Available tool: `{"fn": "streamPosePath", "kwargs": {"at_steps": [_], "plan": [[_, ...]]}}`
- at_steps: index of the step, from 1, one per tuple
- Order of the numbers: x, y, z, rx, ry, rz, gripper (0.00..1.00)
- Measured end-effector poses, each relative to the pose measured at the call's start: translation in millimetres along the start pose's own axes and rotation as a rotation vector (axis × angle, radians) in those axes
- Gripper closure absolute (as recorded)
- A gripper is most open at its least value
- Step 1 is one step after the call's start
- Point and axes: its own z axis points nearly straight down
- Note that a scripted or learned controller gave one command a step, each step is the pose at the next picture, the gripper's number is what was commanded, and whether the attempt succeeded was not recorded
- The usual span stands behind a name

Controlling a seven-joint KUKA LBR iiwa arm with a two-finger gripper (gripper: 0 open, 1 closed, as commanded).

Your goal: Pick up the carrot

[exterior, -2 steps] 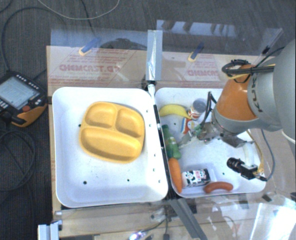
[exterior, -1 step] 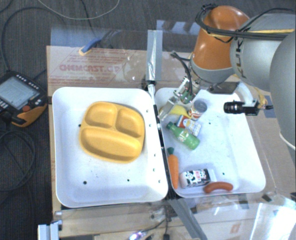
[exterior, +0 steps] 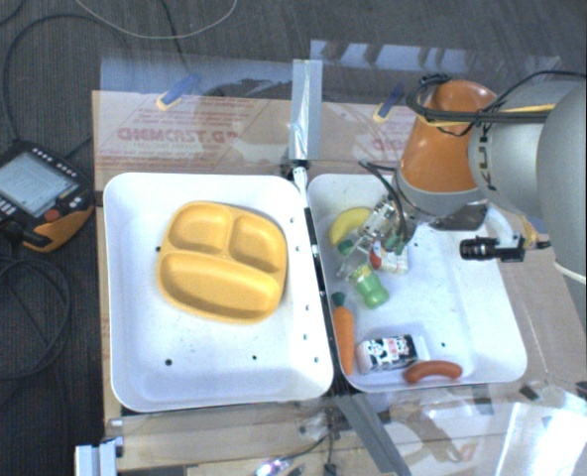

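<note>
Lying along the right bin's [exterior: 492,360] left wall near its near edge, the carrot [exterior: 344,336] is untouched; the gripper [exterior: 381,234] hangs farther back beside a banana [exterior: 349,223], its state impossible to tell

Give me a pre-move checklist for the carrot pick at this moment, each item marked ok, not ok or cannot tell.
1. Carrot in sight, lying in the right bin by its left wall: ok.
2. Carrot top free of other items: ok.
3. Gripper above the carrot: not ok; it sits over the banana and green bottle, farther back.
4. Room beside the carrot: not ok; bin wall on one side, milk carton close on the other.
5. Gripper free of any item: cannot tell.
</note>
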Motion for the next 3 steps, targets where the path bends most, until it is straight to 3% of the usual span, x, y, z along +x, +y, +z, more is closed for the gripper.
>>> {"fn": "streamPosePath", "kwargs": {"at_steps": [1,2,3], "plan": [[0,2,-10,-0.006,-0.001,0.000,1.00],[53,88,-75,-0.030,0.011,0.232,1.00],[120,24,-98,0.006,0.004,0.682,1.00]]}}
